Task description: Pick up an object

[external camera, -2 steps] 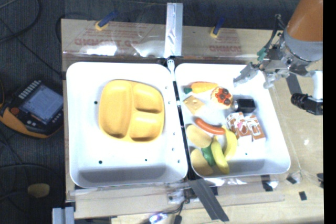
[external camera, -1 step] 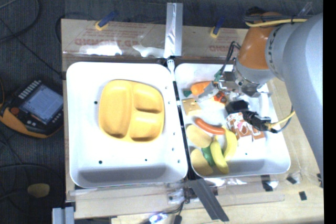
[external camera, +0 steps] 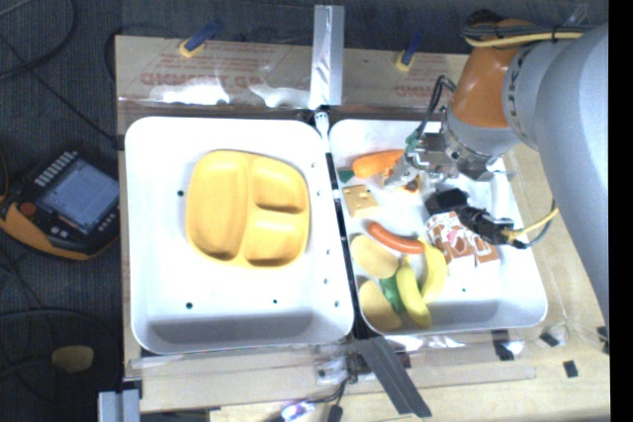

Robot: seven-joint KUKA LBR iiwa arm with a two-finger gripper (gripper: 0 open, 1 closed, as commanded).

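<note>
My gripper is low in the right bin, near its back-left part. An orange carrot lies just to its left, close to the fingertips; whether they touch is unclear. In front of it lie a tan cracker, a red sausage, a yellow banana, a green pepper, two pale yellow round pieces and a red-and-white snack box.
A yellow divided plate sits in the left bin. The wall between the bins runs just left of the carrot. The grey arm covers the right bin's back-right corner.
</note>
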